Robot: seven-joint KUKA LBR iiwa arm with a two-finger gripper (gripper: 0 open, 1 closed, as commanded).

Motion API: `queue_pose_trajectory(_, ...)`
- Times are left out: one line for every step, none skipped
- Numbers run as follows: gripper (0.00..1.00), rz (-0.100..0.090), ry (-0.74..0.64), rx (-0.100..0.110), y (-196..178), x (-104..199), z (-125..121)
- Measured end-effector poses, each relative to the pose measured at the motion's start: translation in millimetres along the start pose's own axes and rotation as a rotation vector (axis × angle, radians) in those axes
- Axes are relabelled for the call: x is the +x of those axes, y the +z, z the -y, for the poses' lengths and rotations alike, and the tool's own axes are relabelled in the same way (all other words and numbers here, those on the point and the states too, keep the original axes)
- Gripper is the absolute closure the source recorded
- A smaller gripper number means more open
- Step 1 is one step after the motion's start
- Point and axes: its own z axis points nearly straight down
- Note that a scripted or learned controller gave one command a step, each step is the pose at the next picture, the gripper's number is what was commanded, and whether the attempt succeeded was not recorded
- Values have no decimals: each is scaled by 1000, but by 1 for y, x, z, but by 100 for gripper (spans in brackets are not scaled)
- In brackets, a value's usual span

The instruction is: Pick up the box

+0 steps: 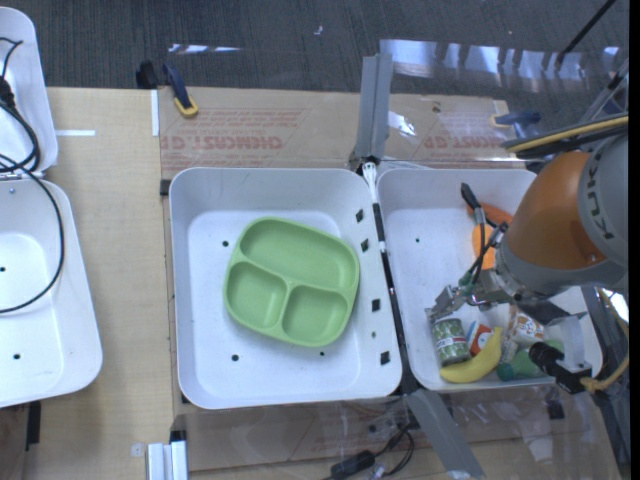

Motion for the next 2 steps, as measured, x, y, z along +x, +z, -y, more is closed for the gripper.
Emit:
queue_pose_trajectory(0, 0, 0, 0, 0, 0, 0)
queue_pose_trajectory(0, 2, -30, -3, -1, -7, -66)
